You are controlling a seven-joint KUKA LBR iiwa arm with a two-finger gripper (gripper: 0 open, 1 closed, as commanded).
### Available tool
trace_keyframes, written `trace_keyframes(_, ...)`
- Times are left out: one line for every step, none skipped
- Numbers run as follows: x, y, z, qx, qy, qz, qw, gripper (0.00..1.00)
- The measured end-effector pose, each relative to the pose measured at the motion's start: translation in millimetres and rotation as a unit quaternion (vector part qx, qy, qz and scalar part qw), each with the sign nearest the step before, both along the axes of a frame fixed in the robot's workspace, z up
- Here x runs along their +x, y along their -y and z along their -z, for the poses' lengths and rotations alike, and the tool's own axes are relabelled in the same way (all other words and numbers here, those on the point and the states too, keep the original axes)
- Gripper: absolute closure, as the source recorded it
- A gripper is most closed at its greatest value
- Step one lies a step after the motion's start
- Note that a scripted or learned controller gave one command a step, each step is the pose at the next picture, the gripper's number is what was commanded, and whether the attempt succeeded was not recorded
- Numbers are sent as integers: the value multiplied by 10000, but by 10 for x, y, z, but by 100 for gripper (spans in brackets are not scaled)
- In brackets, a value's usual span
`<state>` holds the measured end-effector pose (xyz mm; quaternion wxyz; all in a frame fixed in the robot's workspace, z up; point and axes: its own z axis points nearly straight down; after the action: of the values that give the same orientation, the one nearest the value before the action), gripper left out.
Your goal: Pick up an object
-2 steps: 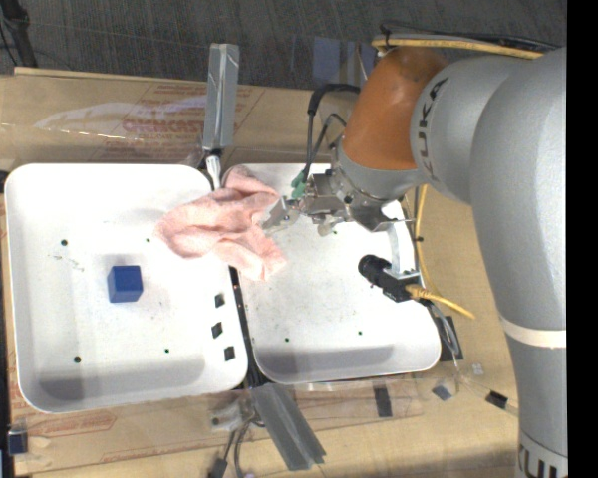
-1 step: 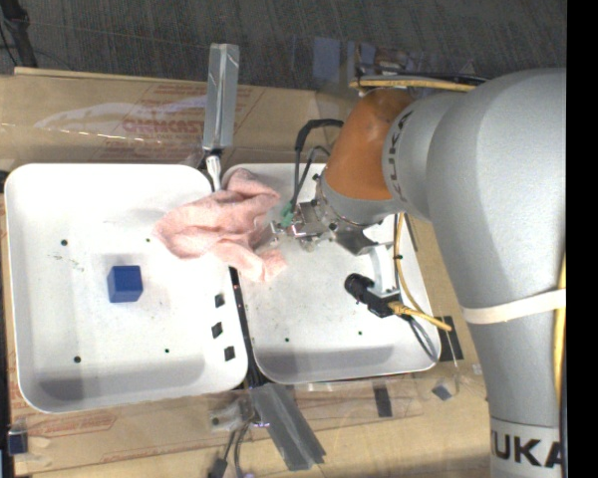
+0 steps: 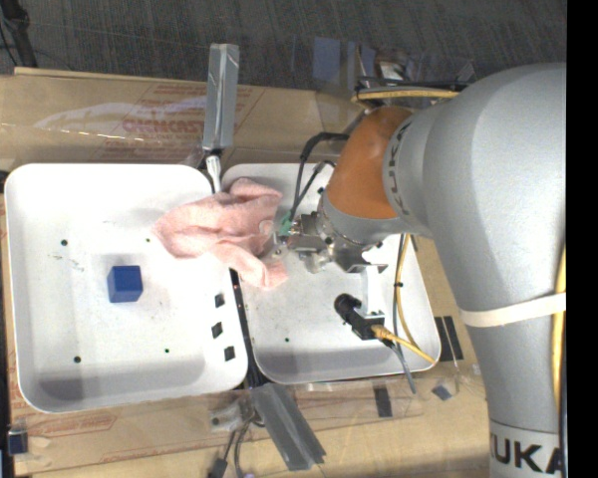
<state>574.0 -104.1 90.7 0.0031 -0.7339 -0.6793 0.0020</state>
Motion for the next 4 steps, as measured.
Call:
trace_keyframes(-169, -186, -1565, -9, 30, 952, 9955, 0)
trace_keyframes(325, -8, -445, -6, -1, 406, 9992, 0)
trace_keyframes(73, -121, -7, 0, 13, -531, 9986, 0)
trace_keyframes(70, -123, -103, 3, -4, -550, 9985, 100)
